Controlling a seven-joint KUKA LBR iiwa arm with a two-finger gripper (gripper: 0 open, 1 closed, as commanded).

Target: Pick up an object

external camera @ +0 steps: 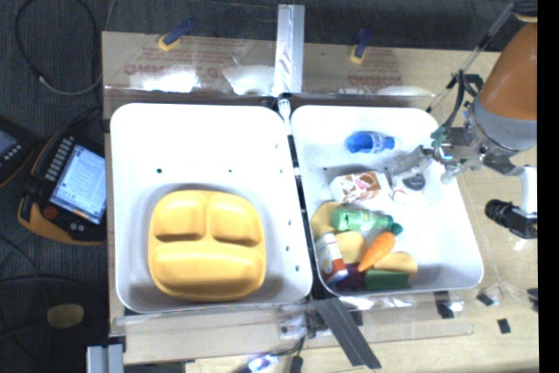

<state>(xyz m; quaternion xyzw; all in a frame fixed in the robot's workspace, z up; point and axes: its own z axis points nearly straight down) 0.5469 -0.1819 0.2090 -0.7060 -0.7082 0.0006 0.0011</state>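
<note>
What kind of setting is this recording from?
Most likely a robotics lab bench set up for bin picking: two white bins clamped side by side, toy food like a plastic carrot, and a teach pendant with loose cables on the carpet.

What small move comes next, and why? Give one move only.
Probably bring the gripper down and a little left onto the white packet. It hangs in the right bin with nothing visibly in it, the packet lies beside it, and the blue bottle lies farther up. The carrot sits in a crowded heap, a harder pick.
</note>
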